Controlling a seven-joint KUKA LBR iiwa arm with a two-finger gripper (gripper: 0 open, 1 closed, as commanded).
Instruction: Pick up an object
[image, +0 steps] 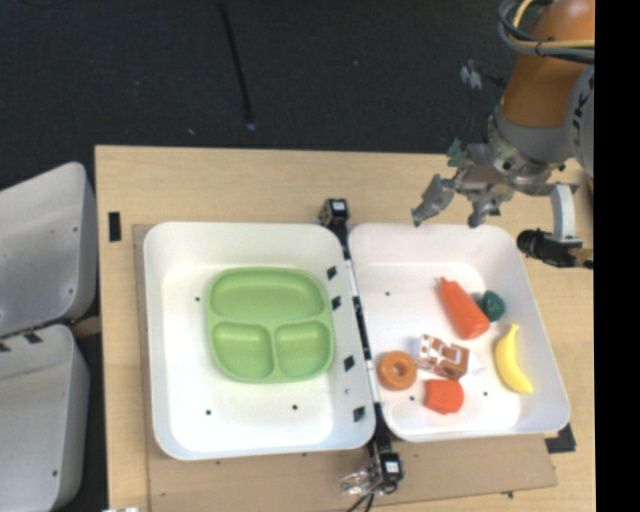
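My gripper (455, 208) hangs open above the far rim of the right bin (420, 250), with nothing between its fingers. Well below it in that bin lie an orange carrot-like piece (462, 308), a dark green round thing (492, 303), a yellow banana (513, 360), an orange ring (397, 371), a red block (443, 396) and a brown-and-white piece (444, 355). All of them lie apart from the gripper.
The left bin (170, 400) holds a green divided plate (270, 323). A black clamp (334, 211) sits at the far end of the seam between the bins. The wooden bench (120, 180) surrounds both bins.
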